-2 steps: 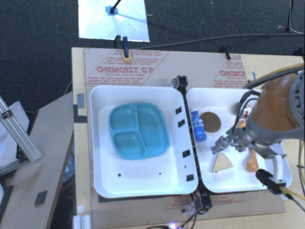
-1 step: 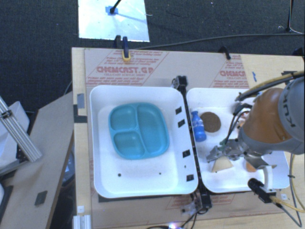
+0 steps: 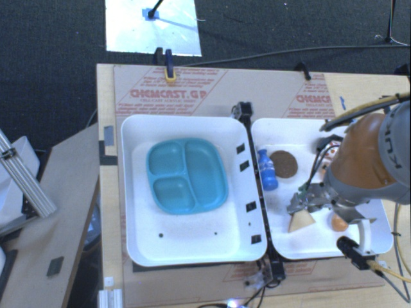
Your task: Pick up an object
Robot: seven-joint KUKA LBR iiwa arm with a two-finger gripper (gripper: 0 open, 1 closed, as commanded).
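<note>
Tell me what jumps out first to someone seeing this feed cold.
The teal divided plate stands out, lying alone in the left bin. Next, the grey-and-orange arm over the right bin, its gripper low above a tan wedge, with a blue bottle and brown disc nearby.

Blue bottle [image 3: 266, 170] beside brown disc [image 3: 283, 163]

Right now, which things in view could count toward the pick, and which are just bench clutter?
Pick candidates, all in the right bin:
- blue bottle
- brown disc
- tan wedge, just below the gripper
- small orange object

Lying about:
- teal divided plate in the left bin
- blue-and-yellow clamp at the board's far edge
</note>
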